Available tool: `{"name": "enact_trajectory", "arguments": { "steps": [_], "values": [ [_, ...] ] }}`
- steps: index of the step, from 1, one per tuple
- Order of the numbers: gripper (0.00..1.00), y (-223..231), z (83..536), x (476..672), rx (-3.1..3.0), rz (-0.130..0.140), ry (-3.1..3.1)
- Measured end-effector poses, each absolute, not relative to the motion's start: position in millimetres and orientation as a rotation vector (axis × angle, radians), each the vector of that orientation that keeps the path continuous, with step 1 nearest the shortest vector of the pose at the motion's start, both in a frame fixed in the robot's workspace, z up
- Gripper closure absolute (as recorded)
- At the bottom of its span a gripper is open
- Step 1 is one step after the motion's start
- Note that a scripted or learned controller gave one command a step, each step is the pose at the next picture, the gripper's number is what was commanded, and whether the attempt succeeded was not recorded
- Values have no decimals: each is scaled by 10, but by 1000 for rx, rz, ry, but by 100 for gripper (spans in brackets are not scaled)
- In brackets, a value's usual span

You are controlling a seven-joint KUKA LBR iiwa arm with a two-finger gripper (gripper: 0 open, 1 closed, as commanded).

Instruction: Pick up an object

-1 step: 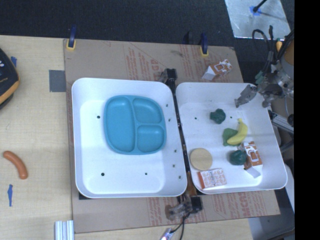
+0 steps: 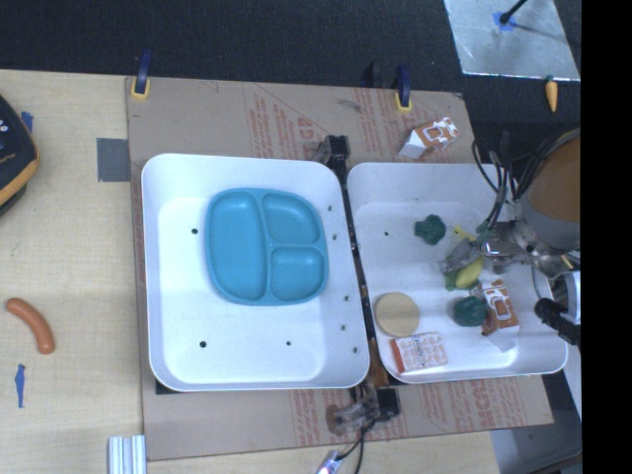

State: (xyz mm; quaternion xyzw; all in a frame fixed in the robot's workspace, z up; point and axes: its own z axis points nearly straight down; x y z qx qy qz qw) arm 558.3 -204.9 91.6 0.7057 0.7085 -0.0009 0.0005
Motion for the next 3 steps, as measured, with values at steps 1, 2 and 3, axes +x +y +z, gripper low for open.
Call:
{"name": "enact_trajectory", "arguments": {
  "steps": [1, 2, 3],
  "values": [
    [100, -2060, 1022, 5584, 2212, -6, 2229],
    [100, -1495, 1863, 5780, 2217, 0, 2227],
    [100, -819, 2260, 5908, 2219, -1, 2228]
  ]
}}
